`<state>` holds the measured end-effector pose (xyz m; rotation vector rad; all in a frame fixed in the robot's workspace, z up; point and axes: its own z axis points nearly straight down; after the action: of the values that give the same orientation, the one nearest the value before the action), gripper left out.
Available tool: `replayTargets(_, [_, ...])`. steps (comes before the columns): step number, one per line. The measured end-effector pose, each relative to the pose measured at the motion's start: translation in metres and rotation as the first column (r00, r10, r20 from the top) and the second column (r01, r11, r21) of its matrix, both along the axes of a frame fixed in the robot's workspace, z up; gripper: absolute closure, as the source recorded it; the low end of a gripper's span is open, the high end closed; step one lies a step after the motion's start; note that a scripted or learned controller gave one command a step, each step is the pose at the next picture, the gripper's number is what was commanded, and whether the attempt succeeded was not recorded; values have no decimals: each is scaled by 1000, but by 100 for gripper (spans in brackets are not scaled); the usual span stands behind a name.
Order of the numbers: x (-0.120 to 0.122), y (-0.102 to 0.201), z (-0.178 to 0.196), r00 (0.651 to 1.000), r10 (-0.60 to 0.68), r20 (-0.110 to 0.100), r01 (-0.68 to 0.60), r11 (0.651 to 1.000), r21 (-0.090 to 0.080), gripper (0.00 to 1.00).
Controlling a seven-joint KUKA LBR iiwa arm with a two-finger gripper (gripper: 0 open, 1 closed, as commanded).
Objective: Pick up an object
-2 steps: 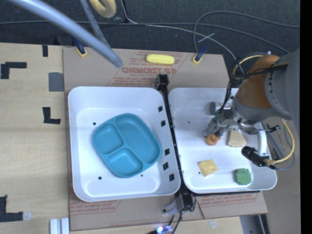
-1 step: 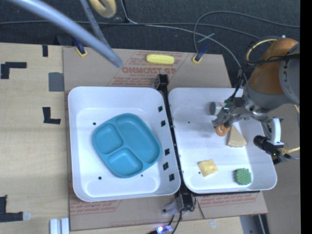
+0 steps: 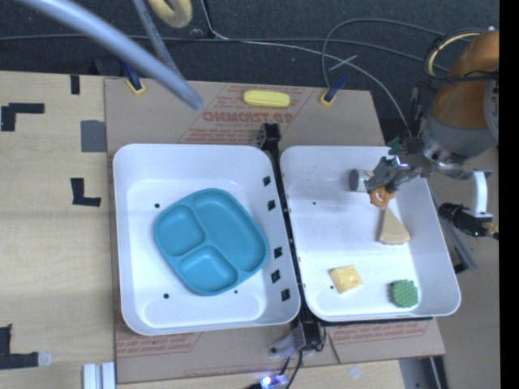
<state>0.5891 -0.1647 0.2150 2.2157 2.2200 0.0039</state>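
Orange, small and clamped between our two-finger gripper's (image 3: 379, 186) fingers, a little block (image 3: 379, 196) hangs just above the tan wedge-shaped piece (image 3: 393, 229) in the right white bin (image 3: 438, 250).

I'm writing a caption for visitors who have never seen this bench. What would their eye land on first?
First the bright blue divided plate, alone in the left bin. Next the arm's tool, low over the right bin's upper part with something small and orange at its tip. Below it in that bin lie a tan wedge, a yellow cube and a green piece.
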Motion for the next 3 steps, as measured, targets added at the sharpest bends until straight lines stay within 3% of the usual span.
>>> replayTargets(1, [0, 0, 11, 1000, -1, -5, 1, 1000, 2, 100])
replayTargets(3, [-9, 105, -4, 1000, 4, -7, -4, 1000, 3, 100])
